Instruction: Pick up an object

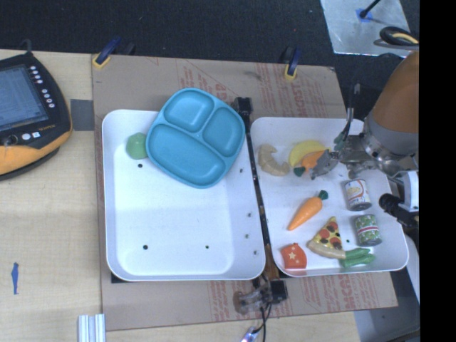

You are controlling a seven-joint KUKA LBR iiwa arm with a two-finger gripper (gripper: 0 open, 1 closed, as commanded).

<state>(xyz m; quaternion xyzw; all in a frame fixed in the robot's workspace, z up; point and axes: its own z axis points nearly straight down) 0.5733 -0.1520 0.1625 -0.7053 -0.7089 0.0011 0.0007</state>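
Toy banana (306, 150) lies at the back of the right bin (385, 266), beside an orange piece (311, 160). Hand (324, 166) hovers just beside them, fingers apart, nothing between. Lower squarely, straddle one piece, then close.

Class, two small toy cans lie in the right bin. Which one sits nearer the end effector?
The can with the white and red label, lying above the green-labelled can and closer to the end effector.

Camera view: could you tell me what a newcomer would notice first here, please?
The blue divided plate stands out, lying tilted across the left bin's far rim. The right bin holds bright toy food, an orange carrot at its middle. The gripper reaches in beside a yellow banana.
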